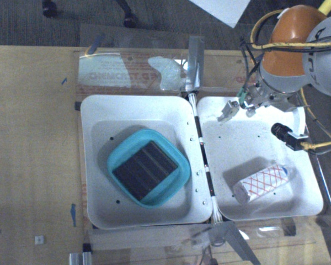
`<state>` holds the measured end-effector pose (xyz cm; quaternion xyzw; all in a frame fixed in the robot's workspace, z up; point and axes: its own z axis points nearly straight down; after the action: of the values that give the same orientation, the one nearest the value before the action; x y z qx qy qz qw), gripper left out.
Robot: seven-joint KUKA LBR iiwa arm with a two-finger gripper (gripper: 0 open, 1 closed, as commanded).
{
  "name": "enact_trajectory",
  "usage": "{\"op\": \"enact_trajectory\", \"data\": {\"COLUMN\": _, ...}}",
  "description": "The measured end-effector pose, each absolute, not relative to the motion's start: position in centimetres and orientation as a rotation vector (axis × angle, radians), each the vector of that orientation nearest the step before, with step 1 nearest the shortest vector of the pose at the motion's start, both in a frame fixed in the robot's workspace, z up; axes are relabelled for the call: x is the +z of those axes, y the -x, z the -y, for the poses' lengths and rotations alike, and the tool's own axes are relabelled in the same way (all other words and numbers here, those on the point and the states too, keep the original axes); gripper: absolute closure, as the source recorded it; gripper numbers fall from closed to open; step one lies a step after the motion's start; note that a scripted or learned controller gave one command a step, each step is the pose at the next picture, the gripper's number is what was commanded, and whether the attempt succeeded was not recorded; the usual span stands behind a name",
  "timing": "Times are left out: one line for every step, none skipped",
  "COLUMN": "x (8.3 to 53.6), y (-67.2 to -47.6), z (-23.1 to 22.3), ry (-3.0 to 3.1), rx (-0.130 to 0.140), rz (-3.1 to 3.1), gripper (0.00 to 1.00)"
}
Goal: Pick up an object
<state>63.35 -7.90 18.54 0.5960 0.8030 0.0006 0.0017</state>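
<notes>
The likeliest failure, as I judge it, is a miss or a slip on the small white rectangular package with a red crosshatch pattern point(263, 182), which lies flat and slanted in the near part of the right-hand shallow white bin point(314, 203): its wrapping looks smooth, and a pincer closing across the wrong axis or landing off its middle could push it along the bin floor instead of gripping it. Another risk is that the descent catches the bin wall or the divider between the two bins, since the grey arm with its orange band point(289, 32) reaches in low over the far right corner. The pincer point(230, 110) hangs over the far left part of the right bin, close to the divider, with nothing between its fingers; how far apart they stand I cannot tell at this size. The package sits well apart from it, nearer the camera and further right. In the left-hand white bin point(94, 115) rests a teal square plastic container holding a dark ribbed block point(149, 167), across the divider from the pincer.
</notes>
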Motion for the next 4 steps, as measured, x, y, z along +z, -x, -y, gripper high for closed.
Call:
{"op": "enact_trajectory", "data": {"x": 14.0, "y": -57.5, "z": 11.0, "ry": -1.91, "rx": 0.001, "rz": -2.493, "gripper": 0.0}}
{"op": "enact_trajectory", "data": {"x": 8.8, "y": -52.4, "z": 17.4, "ry": -1.952, "rx": 0.003, "rz": -2.453, "gripper": 0.0}}
{"op": "enact_trajectory", "data": {"x": 8.9, "y": -47.9, "z": 21.2, "ry": -1.916, "rx": 0.001, "rz": -2.491, "gripper": 0.0}}
{"op": "enact_trajectory", "data": {"x": 8.8, "y": -48.2, "z": 17.7, "ry": -2.0, "rx": 0.005, "rz": -2.415, "gripper": 0.0}}
